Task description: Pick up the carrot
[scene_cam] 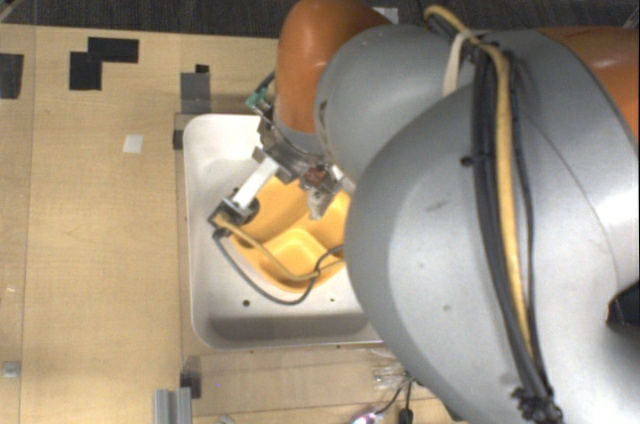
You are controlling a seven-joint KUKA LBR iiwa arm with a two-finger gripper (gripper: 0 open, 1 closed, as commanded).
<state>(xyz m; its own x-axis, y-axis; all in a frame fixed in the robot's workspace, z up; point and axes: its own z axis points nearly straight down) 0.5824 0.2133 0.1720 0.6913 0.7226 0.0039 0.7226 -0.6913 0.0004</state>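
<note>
Grey arm (480, 212) looms over your right bin as the jaws (275, 197) dip into the left white bin (215, 312), above a yellow tray (285, 247). Whether they are spread you cannot tell; no carrot is identifiable. Judged the reach step: next, locate the carrot before closing.

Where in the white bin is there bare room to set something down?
Bare floor runs along the white bin's left wall and across its near edge, below the black cable. The middle is crowded: a yellow object lies there with the end effector over it, and the arm covers the right side.
</note>
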